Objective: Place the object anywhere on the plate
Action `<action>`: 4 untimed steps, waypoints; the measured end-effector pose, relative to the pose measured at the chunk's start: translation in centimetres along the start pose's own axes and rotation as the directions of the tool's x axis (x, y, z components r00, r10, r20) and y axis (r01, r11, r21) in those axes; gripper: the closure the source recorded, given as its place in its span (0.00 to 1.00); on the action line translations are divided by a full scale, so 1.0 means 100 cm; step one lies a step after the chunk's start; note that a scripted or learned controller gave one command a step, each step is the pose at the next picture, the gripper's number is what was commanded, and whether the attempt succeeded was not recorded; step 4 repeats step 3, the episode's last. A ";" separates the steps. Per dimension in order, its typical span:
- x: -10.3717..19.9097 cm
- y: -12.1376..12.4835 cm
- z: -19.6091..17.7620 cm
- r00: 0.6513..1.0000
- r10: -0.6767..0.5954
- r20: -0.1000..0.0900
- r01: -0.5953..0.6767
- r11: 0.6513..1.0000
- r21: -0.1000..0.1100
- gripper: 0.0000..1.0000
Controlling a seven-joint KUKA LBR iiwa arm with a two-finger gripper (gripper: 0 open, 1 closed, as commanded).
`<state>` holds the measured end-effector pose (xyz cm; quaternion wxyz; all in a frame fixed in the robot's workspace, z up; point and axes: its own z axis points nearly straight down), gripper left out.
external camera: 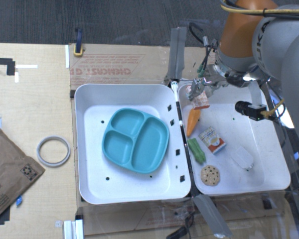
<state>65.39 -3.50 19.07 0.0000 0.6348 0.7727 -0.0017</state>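
Carrot: orange, lying at the left wall of the right bin, toward its far corner; judged the likely object.
Plate: blue, three compartments, centred in the left bin; nothing on it.
End effector: hovering over the right bin's far-left corner, just above the carrot's upper end; grip state cannot be told.
Neighbours: green piece, small carton, cookie.
Risk: carrot lies against the wall, so a descending finger may strike the rim and miss the grasp.
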 end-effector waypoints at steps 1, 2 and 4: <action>0.023 -0.009 -0.004 0.995 -0.096 -0.001 0.096 0.995 -0.001 1.00; 0.109 -0.038 -0.009 0.962 -0.274 -0.002 0.274 0.962 -0.001 1.00; 0.108 -0.038 -0.009 0.962 -0.274 -0.001 0.274 0.962 -0.001 0.00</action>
